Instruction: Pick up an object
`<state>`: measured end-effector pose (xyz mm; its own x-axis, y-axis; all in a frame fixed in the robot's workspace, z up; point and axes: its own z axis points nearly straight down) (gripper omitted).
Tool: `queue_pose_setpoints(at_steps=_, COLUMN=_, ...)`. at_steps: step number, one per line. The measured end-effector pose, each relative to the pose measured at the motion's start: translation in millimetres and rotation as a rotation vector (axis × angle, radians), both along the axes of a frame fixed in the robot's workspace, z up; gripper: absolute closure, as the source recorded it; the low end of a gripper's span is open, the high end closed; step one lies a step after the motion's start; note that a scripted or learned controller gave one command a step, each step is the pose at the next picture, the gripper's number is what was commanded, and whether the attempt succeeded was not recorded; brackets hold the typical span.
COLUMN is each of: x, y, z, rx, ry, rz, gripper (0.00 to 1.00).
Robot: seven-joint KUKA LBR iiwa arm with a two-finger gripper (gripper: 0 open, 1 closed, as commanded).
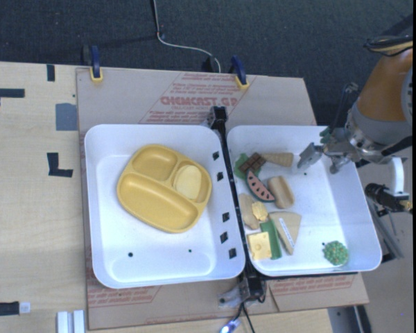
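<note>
The right white bin [347, 207] holds several toy food pieces. They include a watermelon slice [259, 186], a tan bread roll [281, 191], a brown and green piece [249, 163], a beige wedge [279, 159], a yellow cheese block [258, 244], a sandwich wedge [286, 227] and a green broccoli [336, 252]. My gripper [322, 158] hangs over the bin's upper right part, with its two grey fingers spread apart and nothing between them. It is right of the beige wedge.
The left white bin [107, 255] holds a yellow divided plate [163, 187]. A black divider strip [225, 186] runs between the bins. Blue clamps [237, 70] and a cable sit at the cardboard's far edge. The arm's orange band [388, 82] is at the right.
</note>
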<state>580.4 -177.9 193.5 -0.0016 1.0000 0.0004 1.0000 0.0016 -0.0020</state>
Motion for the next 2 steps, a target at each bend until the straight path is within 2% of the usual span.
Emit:
queue_pose_setpoints(at_steps=1, x=-103.2, y=36.8, z=-106.4, rx=0.005, ry=0.013, rz=-0.004, gripper=0.00)
queue_pose_setpoints(at_steps=2, x=-98.5, y=35.8, z=-92.8, rx=0.004, ry=0.006, rz=-0.001, gripper=1.00)
